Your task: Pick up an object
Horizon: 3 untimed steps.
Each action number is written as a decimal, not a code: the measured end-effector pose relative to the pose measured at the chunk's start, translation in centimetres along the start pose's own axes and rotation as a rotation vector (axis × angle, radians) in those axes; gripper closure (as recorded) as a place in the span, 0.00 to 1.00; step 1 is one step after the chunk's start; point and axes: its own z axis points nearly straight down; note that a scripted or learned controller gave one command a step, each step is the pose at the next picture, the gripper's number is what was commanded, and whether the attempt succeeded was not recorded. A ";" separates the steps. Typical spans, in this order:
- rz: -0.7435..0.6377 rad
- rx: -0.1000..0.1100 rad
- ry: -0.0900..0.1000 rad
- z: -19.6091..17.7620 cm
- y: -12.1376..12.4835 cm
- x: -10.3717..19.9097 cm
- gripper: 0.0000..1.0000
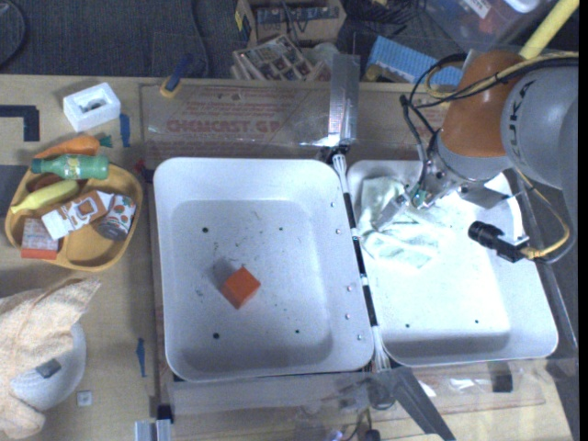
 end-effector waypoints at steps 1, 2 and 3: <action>0.191 0.005 0.004 0.6 1.8 -1.3 0.00; 0.190 -0.004 -0.003 -0.7 2.0 -1.5 1.00; 0.196 0.004 0.002 -3.2 1.7 -1.2 1.00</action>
